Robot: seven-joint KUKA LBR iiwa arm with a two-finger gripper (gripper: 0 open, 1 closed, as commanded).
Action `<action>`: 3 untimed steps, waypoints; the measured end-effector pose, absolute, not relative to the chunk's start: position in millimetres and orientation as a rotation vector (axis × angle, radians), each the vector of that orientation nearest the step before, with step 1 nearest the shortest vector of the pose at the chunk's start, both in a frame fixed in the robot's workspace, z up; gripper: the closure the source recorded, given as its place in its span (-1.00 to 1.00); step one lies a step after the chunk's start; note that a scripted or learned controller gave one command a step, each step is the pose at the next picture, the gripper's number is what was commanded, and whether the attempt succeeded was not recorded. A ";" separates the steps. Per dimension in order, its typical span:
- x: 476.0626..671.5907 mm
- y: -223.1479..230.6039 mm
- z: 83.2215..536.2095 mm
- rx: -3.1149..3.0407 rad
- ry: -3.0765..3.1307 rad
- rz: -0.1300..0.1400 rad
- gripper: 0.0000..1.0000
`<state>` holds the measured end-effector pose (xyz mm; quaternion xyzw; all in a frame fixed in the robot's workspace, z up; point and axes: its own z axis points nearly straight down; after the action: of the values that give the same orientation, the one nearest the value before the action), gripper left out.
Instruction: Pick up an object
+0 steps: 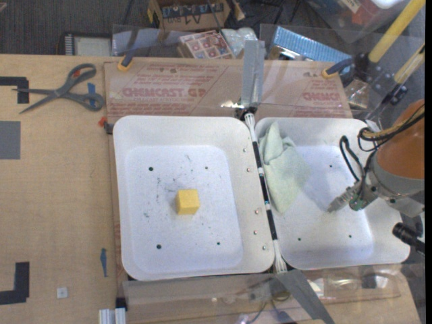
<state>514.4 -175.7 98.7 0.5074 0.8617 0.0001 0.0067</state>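
A small yellow cube (188, 202) lies near the middle of the left bin (135, 147). A crumpled pale green cloth (280, 169) rests against the left wall of the right bin (317, 252). My gripper (335, 206) reaches in from the right and hangs low over the right bin's floor, to the right of the cloth and apart from it. Its fingers taper to one narrow tip, shut, with nothing between them.
A pair of grey-handled scissors (67, 90) lies on the bench at the far left. A cardboard sheet (175, 93) stands behind both bins. Black cables (351, 157) loop from my wrist over the right bin. Dark specks dot the left bin's floor.
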 end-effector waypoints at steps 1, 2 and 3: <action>535.2 -178.1 88.1 1.904 2.492 0.003 1.00; 501.4 -194.5 88.1 2.238 2.197 0.006 1.00; 489.2 -179.3 88.1 2.537 1.840 0.008 1.00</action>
<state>489.2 -179.3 88.1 0.8095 0.5871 0.0024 0.0040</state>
